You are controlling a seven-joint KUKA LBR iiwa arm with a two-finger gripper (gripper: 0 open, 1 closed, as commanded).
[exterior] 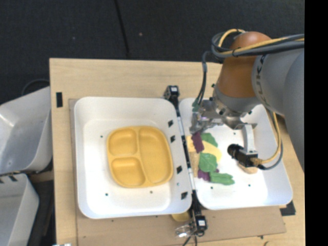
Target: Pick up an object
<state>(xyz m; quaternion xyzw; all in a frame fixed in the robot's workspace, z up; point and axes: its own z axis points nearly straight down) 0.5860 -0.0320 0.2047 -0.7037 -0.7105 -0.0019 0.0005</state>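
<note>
Over right bin (266, 188): hand (199, 129), grip state unclear, above heap of green, purple, yellow toys (207, 160). Left bin (92, 199): yellow divided plate (139, 156). No legible writing.

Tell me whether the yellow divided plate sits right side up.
Right side up: the yellow divided plate shows three hollow compartments facing upward in the left white bin.

Hand (199, 128) low, fingers seemingly hidden.

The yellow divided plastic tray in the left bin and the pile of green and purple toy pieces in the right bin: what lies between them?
In the camera view, bare white floor of the left bin, then the two bins' adjoining rims with small black clips.
</note>
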